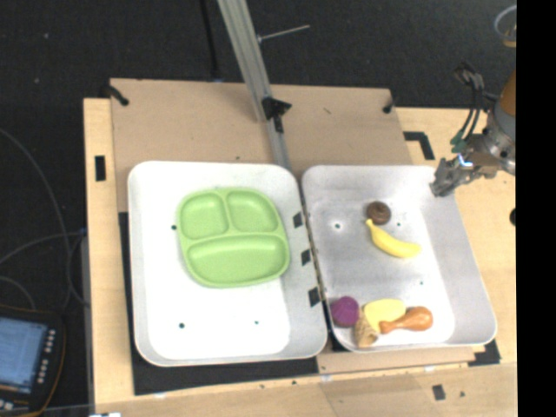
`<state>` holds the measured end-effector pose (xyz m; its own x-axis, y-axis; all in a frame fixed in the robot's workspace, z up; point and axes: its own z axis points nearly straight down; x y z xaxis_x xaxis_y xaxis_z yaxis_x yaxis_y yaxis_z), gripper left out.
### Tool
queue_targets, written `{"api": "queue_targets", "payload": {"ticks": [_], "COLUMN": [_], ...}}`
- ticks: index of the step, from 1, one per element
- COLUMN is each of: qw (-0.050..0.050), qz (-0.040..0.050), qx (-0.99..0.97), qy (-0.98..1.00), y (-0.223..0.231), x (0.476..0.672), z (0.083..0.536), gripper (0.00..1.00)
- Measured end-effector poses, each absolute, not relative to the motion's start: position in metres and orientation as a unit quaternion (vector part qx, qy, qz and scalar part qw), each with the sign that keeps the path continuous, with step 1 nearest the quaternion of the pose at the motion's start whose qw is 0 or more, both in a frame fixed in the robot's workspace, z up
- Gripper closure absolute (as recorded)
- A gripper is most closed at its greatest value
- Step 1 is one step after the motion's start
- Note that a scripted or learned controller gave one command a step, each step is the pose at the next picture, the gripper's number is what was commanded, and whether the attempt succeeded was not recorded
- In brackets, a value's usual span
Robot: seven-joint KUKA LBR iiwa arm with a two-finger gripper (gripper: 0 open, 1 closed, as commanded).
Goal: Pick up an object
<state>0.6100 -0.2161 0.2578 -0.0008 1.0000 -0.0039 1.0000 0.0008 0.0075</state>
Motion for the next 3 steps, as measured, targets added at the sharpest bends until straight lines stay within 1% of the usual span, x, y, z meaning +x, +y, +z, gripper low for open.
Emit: {"api": "queue_targets", "payload": {"ticks": [1, 2, 3], "qw": [0.002, 0.001, 0.000], "qz": [0.0005, 0.0009, 0.0008], "qx": [0.706, 0.705, 0.705], "qy": [0.708, 0.709, 0.709], "y": [-0.216, -0.170, -0.115], "x": [0.611, 0.609, 0.610], "z": [0.266, 0.272, 0.276], "gripper": [1.00, 1.00, 1.00]}}
